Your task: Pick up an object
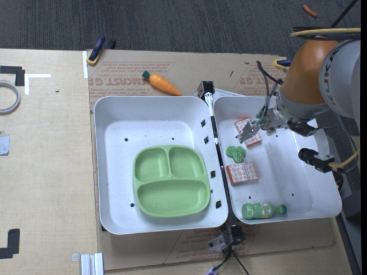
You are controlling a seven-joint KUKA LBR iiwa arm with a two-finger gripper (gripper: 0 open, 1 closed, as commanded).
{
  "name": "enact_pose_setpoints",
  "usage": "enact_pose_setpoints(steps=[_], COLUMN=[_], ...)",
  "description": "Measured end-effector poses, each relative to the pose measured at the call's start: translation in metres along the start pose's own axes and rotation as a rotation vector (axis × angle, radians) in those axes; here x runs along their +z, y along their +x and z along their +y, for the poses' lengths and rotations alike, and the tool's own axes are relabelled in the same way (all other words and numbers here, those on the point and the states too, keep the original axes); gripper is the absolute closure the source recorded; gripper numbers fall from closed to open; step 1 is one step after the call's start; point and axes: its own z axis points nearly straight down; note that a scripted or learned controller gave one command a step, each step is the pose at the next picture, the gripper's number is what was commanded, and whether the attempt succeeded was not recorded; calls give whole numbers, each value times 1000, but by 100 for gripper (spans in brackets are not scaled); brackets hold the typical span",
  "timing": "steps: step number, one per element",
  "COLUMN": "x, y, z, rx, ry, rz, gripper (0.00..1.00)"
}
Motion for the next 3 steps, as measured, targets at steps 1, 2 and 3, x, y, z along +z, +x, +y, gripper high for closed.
enact_pose_setpoints(steps=[1, 2, 3], x=[37, 26, -80], y=[-20, -21, 39], z=[23, 24, -6], rx=[-376, -372, -357], ry=[16, 13, 18], rz=[17, 15, 18], gripper=[0, 100, 100])
